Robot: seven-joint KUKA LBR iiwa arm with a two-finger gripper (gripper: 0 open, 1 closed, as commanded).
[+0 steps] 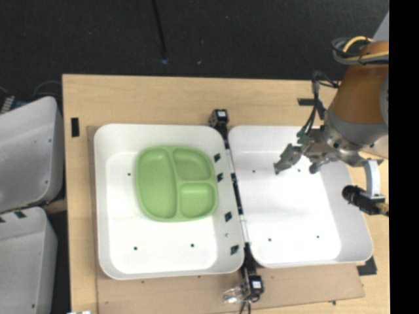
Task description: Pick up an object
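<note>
1. Green divided plate point(176, 183) lies in the left bin point(118, 254), toward its twelve o'clock side.
2. Gripper point(298, 161) hovers over the right bin point(294, 241) at two o'clock, fingers spread, holding nothing.
3. No legible writing.

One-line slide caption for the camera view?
Gripper open above the right bin; green divided plate lies in the left bin.

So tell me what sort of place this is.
Probably a robot grasping test bench: two shallow white plastic bins on a wooden board, a green divided plastic plate in the left one, the two-finger gripper above the right.
</note>
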